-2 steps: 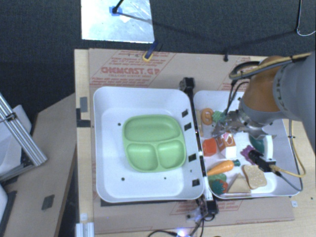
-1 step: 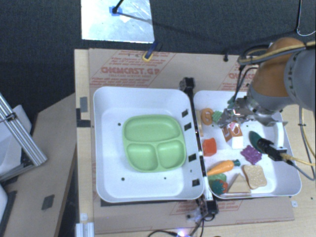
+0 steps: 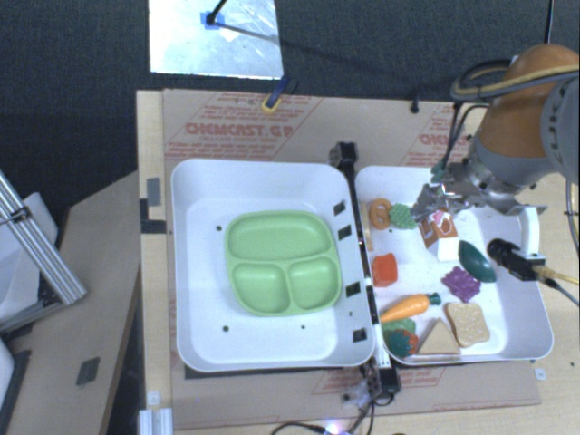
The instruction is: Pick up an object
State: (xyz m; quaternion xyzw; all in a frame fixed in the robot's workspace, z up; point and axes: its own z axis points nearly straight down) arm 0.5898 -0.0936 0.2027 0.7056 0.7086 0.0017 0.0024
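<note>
Looking down on your bench, you have the arm (image 3: 526, 125) reaching in from the right over the right-hand bin (image 3: 535, 329), its gripper (image 3: 433, 203) low above the far part of that bin. You cannot tell from this angle how the gripper is set, since the tip is a dark, cluttered shape against the toys beneath it. Right at the tip you see a small brown-and-white carton (image 3: 441, 233) and, just to its left, a green leafy piece (image 3: 404, 217); whether either is touched cannot be made out. Further left, near the bin's wall, lies a pretzel (image 3: 380, 212), and nearer you an orange-red block (image 3: 385, 269). A dark green vegetable (image 3: 477, 261) sits just beside a purple bunch of grapes (image 3: 462, 284). Towards the near edge you find a carrot (image 3: 405, 307), a slice of bread (image 3: 467, 323) and a tan wedge (image 3: 439, 338) touching it. In the left-hand bin (image 3: 195, 333) a green divided plate (image 3: 281, 263) lies flat, roughly in the middle.
</note>
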